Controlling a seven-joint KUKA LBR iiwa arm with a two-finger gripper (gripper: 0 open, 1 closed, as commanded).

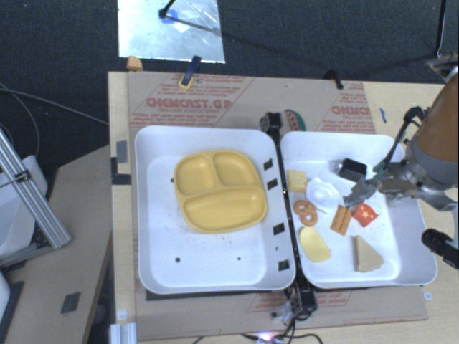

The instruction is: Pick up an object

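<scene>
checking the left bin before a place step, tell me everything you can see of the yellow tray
The yellow tray is a rounded-corner divided plate that looks like matte plastic, with two small compartments along its far side and one wide compartment along its near side. It lies flat, slightly rotated, on the floor of the left bin, toward the far half. Nothing sits in its compartments, and nothing touches it except the bin floor.

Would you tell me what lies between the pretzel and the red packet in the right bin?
In the camera view, an orange stick lies between the pretzel and the red packet.
</scene>
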